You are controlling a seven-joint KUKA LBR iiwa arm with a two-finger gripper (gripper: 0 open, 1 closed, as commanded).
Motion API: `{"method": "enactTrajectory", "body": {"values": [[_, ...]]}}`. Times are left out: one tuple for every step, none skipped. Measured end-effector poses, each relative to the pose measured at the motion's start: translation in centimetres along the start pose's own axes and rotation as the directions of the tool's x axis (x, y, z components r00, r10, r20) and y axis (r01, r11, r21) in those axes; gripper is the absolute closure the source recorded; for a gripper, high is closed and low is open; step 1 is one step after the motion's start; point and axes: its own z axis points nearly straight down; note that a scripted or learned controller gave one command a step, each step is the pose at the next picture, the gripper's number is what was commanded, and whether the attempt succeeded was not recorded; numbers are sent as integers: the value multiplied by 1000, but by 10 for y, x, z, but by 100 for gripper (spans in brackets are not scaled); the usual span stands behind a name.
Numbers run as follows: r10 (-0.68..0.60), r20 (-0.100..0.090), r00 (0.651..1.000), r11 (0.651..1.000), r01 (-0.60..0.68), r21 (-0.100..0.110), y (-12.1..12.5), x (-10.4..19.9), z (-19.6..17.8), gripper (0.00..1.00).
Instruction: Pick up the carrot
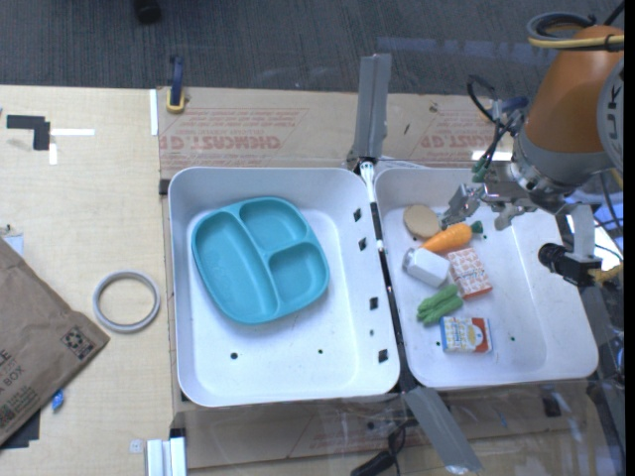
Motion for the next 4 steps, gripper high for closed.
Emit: {"method": "enactTrajectory", "body": {"values": [[-106, 0, 994, 994, 106, -1, -14, -51, -3, 0], [228, 0, 974, 974, -228, -4, 30, -53, 112, 0], [226, 1, 974, 974, -226, -4, 30, -53, 102, 100], [226, 1, 974, 974, -226, -3, 30, -53, 103, 0]]}}
